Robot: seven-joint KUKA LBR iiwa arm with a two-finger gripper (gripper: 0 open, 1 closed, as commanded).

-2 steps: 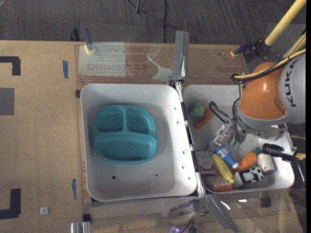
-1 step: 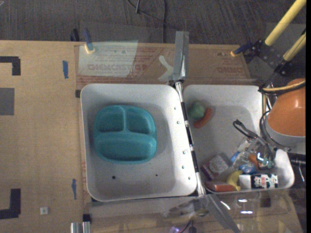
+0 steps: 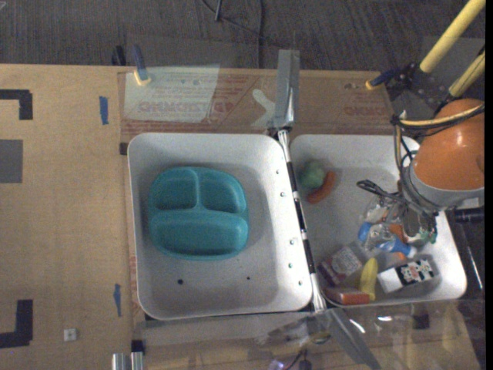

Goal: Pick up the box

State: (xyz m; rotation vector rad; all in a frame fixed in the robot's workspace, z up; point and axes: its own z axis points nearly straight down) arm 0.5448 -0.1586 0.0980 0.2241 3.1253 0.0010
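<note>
A small white box (image 3: 408,274) with black patches lies on its side near the front right corner of the right bin (image 3: 339,206). My gripper (image 3: 410,226) hangs over the right part of that bin, under the arm's orange band (image 3: 451,156). It is just behind the box, above a cluster of blue and clear items (image 3: 381,236). The wrist hides what is directly under it.
The right bin also holds a green ball (image 3: 312,174), an orange-red piece (image 3: 323,186), a yellow banana (image 3: 370,277), a red item (image 3: 350,297) and a brownish packet (image 3: 345,261). A teal divided plate (image 3: 199,212) lies in the left bin (image 3: 223,291). Yellow poles (image 3: 454,25) stand at the back right.
</note>
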